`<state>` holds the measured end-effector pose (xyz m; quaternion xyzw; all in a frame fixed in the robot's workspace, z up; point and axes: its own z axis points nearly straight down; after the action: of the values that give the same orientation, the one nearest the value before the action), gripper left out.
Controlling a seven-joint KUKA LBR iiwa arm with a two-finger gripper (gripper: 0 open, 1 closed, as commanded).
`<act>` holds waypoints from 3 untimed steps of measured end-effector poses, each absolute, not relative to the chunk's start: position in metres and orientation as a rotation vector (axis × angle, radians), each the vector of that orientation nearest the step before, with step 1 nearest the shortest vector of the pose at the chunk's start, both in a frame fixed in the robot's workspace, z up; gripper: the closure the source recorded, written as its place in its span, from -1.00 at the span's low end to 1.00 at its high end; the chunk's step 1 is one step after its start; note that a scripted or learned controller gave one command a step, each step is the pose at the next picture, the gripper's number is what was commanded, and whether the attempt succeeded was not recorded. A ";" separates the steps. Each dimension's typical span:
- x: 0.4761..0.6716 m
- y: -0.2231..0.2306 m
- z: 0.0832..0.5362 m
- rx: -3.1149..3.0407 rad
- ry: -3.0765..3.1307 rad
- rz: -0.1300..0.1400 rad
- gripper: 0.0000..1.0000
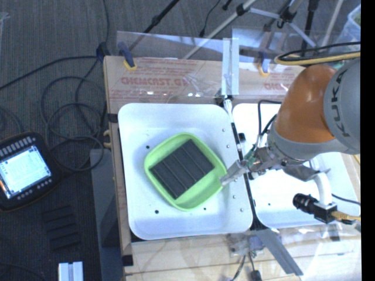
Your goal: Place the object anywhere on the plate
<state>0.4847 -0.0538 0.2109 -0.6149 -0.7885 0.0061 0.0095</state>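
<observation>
A lime-green square plate [153, 155] lies in the left white bin [135, 122], turned like a diamond. A dark grey, ribbed, flat rectangular object [182, 168] rests on the plate and covers most of its middle. My gripper [232, 173] hangs at the plate's right corner, just left of the ridge between the two bins. It is beside the dark object, not over it. I see nothing held in it. The orange band of the arm [304, 107] rises above the right bin.
The right white bin [281, 206] lies under the arm, with a black cylindrical fitting [307, 204] and a white tube over it. A clear upright panel [229, 63] stands at the back between the bins. A handheld pendant [23, 168] and cables lie on the floor at left.
</observation>
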 end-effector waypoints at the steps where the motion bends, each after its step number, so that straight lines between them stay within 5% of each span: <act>1: 0.485 -0.054 0.218 -1.918 -2.460 0.023 1.00; 2: 0.485 -0.054 0.218 -1.918 -2.460 0.023 -1.00; 3: 0.486 -0.054 0.225 -1.916 -2.457 0.027 1.00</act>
<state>0.4856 -0.0538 0.2250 -0.6149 -0.7884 0.0087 0.0126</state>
